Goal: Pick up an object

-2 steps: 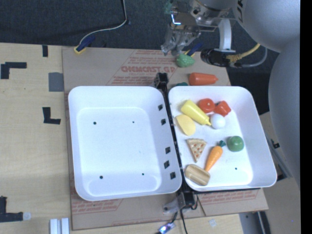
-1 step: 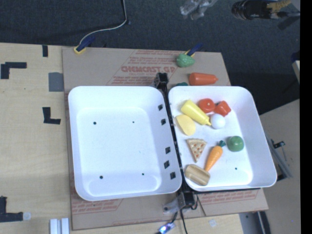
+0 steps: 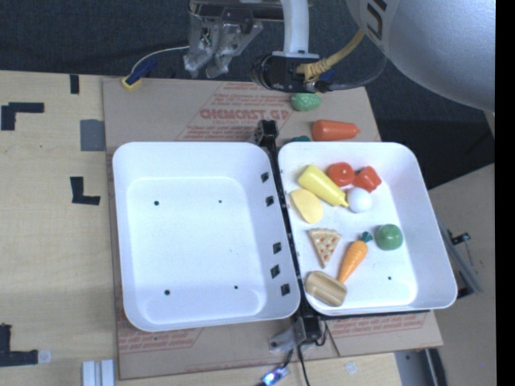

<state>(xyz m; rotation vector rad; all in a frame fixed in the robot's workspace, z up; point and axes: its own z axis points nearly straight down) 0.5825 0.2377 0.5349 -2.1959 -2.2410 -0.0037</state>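
While the grey arm (image 3: 434, 30) looms in from the upper right, its two-finger gripper (image 3: 211, 61) hangs high over the dark far edge of the tabletop (image 3: 48, 215), well apart from both bins; nothing sits between its jaws, and whether they are apart or together cannot be told from this slant.

The left shallow white plastic bin (image 3: 193, 240) lies beside the right shallow white plastic bin (image 3: 402, 284), the two touching along a dark hinge strip. In the right bin a yellow corn-shaped toy (image 3: 322, 185) lies tilted near the upper left, with a pale yellow rounded piece (image 3: 306, 206) just below it. A red tomato-like toy (image 3: 339, 173) and a red angular piece (image 3: 368, 178) sit just beside each other near the upper middle, and a small white ball (image 3: 360, 202) touches the tip of the corn shape. Lower down are a tan wedge-shaped toy slice (image 3: 324, 244), an orange toy carrot (image 3: 352, 260) lying tilted, a green round toy (image 3: 389, 236) near the carrot's top, and a brown bread-like toy (image 3: 326, 289) near the bottom rim.

Outside the bins, on the brown cardboard sheet (image 3: 161, 119), a red-orange elongated toy (image 3: 334, 129) lies just above the right bin's rim, and a small green toy (image 3: 306, 100) sits beyond it.
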